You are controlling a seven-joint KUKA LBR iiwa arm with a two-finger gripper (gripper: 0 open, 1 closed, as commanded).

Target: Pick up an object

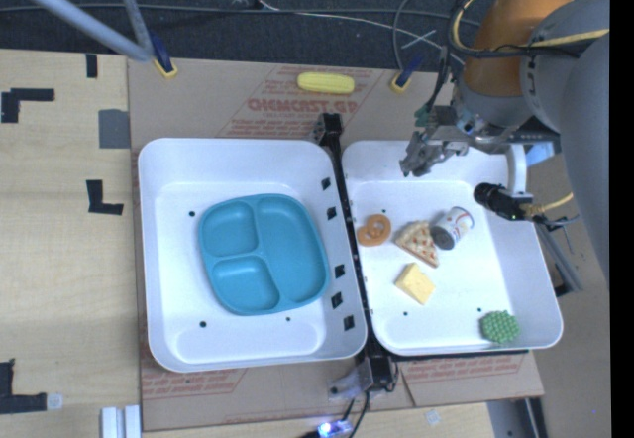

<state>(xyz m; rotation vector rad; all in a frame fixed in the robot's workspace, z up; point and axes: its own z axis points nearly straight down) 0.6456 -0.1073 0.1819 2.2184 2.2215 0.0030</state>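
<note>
Cardboard-topped bench, two white bins: gripper [424,155] hangs above the right bin's [525,282] far edge, carrying nothing, with the pizza slice [419,243] lying below it toward the camera, near the bin's centre.

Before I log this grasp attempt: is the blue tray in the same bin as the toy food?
No, the blue tray lies in the left bin.

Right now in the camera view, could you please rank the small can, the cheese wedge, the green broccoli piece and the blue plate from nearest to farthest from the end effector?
From the end effector, at the right bin's far edge:
1. Small can, just below it, mid-bin.
2. Cheese wedge, lower in the same bin.
3. Blue plate in the left bin and green broccoli piece in the right bin's near corner: too close to call.
</note>
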